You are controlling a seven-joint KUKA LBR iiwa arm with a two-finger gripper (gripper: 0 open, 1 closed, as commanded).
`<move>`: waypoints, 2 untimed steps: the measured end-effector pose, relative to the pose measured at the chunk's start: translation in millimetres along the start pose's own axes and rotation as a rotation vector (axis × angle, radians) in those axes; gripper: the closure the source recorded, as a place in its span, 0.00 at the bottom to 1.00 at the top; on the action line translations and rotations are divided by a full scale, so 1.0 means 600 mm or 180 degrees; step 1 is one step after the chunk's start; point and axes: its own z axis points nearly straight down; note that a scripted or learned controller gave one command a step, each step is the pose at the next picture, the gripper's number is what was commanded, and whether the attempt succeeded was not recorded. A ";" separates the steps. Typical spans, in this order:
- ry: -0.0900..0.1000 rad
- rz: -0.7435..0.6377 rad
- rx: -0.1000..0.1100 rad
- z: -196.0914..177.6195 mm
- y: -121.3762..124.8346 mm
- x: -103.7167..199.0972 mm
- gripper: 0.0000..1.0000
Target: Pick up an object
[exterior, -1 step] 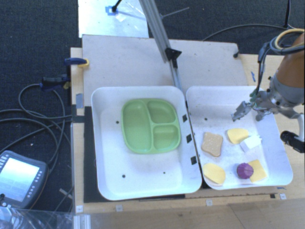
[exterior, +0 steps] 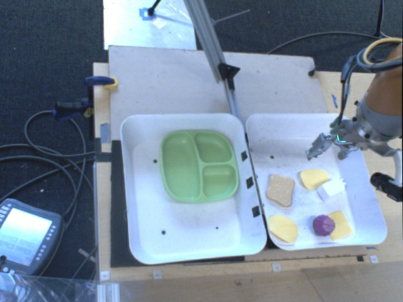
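The end effector (exterior: 322,145) hovers over the right bin (exterior: 277,131); whether it is spread or pressed together I cannot tell. A yellow wedge (exterior: 313,178) lies just beside it at six o'clock, apart from it.

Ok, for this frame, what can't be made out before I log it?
- Gripper, camera view: small and blurred, so the state of its grip on anything is unreadable.
- Arm: cut off by the right edge.
- White block: too small and pale against the right bin to identify.
- Yellow piece: partly covered by the purple item.
- Handheld screen: display too blurred to read.
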 end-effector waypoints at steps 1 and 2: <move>-0.0001 0.0000 0.0015 0.094 0.015 0.003 0.00; -0.0001 0.0009 0.0016 0.181 0.014 0.003 0.00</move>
